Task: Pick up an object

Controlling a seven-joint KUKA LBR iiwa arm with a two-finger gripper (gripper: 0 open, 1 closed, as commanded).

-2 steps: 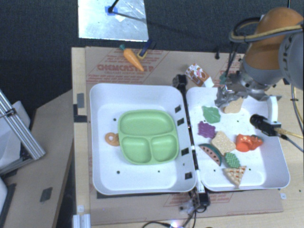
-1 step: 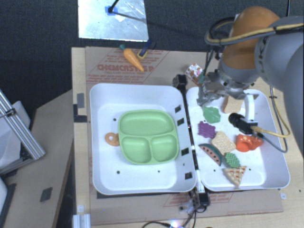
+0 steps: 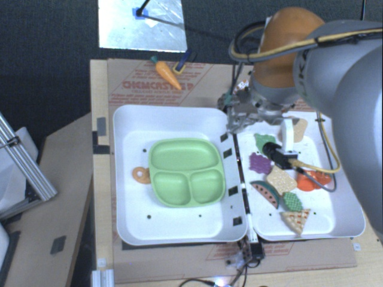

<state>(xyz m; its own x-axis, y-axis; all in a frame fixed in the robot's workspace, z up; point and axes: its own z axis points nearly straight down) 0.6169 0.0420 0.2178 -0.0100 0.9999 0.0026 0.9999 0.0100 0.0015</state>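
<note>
Gripper (image 3: 239, 119) low at right bin's (image 3: 344, 223) far-left corner.
Finger state impossible to tell; wrist hides bin's back, toy food (image 3: 281, 187) partly covered.

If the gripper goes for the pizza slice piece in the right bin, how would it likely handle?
The pizza slice lies flat on the right bin floor, so it probably won't roll. It looks thin, so fingers may struggle to get under its edge. It touches a green piece, which a push would likely shift too.

The bench (image 3: 72, 160) bears two white bins (image 3: 128, 220) and a toy carrot (image 3: 167, 75).
</note>
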